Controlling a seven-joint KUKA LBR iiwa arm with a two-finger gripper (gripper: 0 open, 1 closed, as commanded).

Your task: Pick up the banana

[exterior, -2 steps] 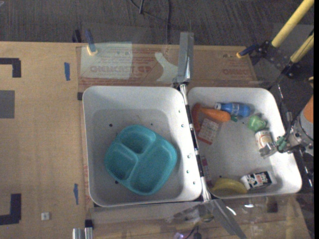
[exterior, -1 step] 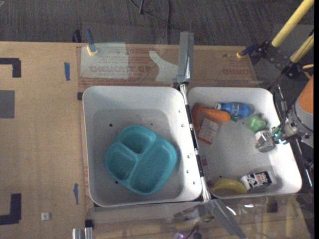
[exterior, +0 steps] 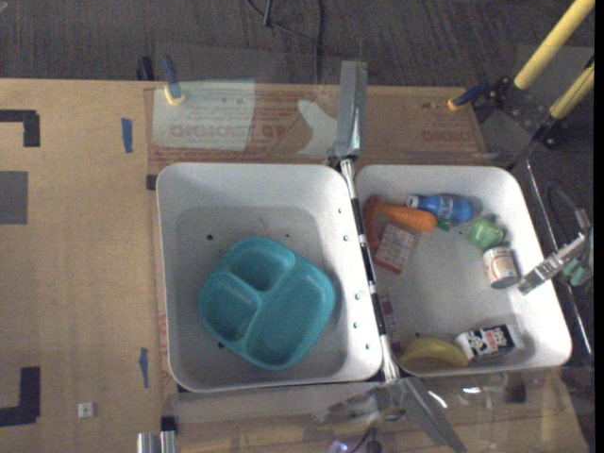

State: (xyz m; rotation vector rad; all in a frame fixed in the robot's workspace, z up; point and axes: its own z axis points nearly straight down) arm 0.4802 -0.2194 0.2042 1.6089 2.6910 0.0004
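Camera view shows the banana (exterior: 433,352) lying untouched at the near edge of the right bin (exterior: 543,253), so the whole pick is left, while the claw (exterior: 552,269) hangs over that bin's right rim; whether it is spread or pressed together I cannot tell. One banana, one carrot (exterior: 406,217), one blue bottle (exterior: 442,205), one can (exterior: 500,265), one small carton (exterior: 489,340) share that bin; the left bin (exterior: 179,253) holds one teal tray (exterior: 267,301).

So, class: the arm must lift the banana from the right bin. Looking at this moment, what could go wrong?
1. The banana lies in the near corner against the right bin wall, leaving little finger room.
2. The milk carton sits beside it and could get knocked or grabbed.
3. The gripper is at the far rim, well away.
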